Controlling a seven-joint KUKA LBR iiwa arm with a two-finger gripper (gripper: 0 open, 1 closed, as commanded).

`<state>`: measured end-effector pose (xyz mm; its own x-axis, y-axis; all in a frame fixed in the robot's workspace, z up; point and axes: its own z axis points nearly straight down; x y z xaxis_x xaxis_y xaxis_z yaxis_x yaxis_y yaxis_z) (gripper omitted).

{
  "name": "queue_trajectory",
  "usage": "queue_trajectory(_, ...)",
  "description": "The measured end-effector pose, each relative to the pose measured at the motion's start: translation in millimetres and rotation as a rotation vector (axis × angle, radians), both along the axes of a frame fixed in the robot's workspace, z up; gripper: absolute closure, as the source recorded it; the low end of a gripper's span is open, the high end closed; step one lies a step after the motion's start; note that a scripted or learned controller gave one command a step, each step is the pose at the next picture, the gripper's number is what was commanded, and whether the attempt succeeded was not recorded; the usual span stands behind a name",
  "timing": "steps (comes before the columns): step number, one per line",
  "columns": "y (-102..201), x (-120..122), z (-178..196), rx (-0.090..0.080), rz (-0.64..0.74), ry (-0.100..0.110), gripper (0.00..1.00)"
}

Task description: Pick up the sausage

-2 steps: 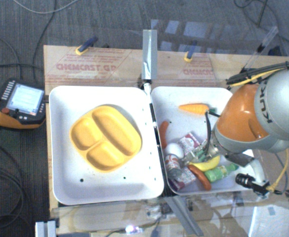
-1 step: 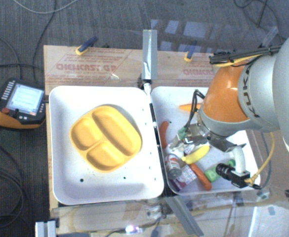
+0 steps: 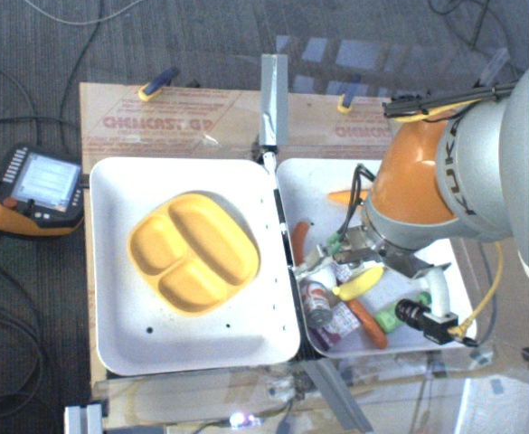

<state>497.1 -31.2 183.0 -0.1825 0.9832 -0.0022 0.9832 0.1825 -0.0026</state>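
Reddish-brown sausage (image 3: pixel 298 240), a short smooth cylinder, lies in the shallow white bin on the camera's right (image 3: pixel 316 183). It is close against that bin's left wall and points roughly along it. It rests on the bin floor, a little apart from the heap of other things lower down.

Just to its right and slightly lower hangs the two-finger gripper (image 3: pixel 335 257), a cluster of grey metal under the arm's orange band (image 3: pixel 413 183). The bulky grey arm (image 3: pixel 486 165) covers it from above, so whether the jaws stand apart or together cannot be told. The gripper is near the sausage, but whether they touch cannot be made out.

Beneath the gripper lies a yellow banana-shaped toy (image 3: pixel 359 283). Beside it is a silver and red drink can (image 3: pixel 316 301), with a purple foil packet (image 3: pixel 336 325) at the bin's near wall. An orange-red stick-shaped piece (image 3: pixel 369 324) lies slantwise just beside a small green block (image 3: pixel 387 318). An orange carrot-like piece (image 3: pixel 344 197) shows farther back, partly hidden by the arm.

The white bin on the camera's left (image 3: pixel 119 188) holds a yellow plastic plate with three compartments (image 3: pixel 194 251), set at a slant near its middle.

Both bins sit on a brown board (image 3: pixel 155 120). A black and orange handheld pendant with a lit screen (image 3: pixel 33 190) lies on the grey carpet to the left
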Motion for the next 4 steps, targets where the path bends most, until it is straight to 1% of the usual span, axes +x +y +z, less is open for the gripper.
queue_trajectory(1,-76,-14,-21,0.001,0.029,0.002,0.00)
queue_trajectory(2,-79,-9,-62,-0.011,0.245,-0.019,0.00)
queue_trajectory(3,-92,1,-79,-0.019,0.538,-0.045,0.00)
queue_trajectory(4,-100,-3,-87,-0.003,0.189,-0.031,0.00)
